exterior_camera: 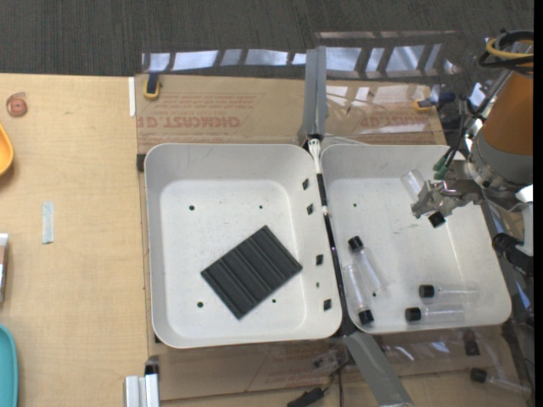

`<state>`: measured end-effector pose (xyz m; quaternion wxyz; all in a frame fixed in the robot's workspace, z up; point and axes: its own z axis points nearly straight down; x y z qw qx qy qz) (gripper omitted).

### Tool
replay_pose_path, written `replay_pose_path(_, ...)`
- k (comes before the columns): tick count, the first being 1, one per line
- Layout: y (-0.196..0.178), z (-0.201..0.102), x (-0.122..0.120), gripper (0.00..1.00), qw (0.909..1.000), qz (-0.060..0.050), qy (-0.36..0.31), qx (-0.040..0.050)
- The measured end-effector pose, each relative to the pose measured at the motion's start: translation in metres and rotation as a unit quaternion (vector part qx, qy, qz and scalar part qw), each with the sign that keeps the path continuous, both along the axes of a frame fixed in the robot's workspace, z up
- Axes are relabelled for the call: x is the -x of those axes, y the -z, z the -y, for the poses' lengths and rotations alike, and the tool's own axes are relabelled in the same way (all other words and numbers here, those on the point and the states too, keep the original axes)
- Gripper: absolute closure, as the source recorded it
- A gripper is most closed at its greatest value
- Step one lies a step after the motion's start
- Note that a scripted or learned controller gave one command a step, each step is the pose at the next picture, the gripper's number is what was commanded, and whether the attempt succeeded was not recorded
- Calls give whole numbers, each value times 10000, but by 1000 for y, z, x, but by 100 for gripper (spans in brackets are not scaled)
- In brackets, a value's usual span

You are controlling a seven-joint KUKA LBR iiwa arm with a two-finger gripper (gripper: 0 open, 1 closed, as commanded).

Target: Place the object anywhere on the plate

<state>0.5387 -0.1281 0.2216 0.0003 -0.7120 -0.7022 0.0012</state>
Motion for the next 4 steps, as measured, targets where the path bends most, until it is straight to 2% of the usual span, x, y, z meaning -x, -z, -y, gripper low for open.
replay_pose_path(1, 23, -80, 40, 100, 9907, -17, 1361, 1)
replay_pose_path(2, 32, -136, -50, 100, 9970, -7, 775, 7)
replay_pose_path(3, 31, -190, -23, 100, 9997, -15, -236, 3)
replay_pose_path(4, -10, -235, 21, 100, 9951, -12, -984, 2)
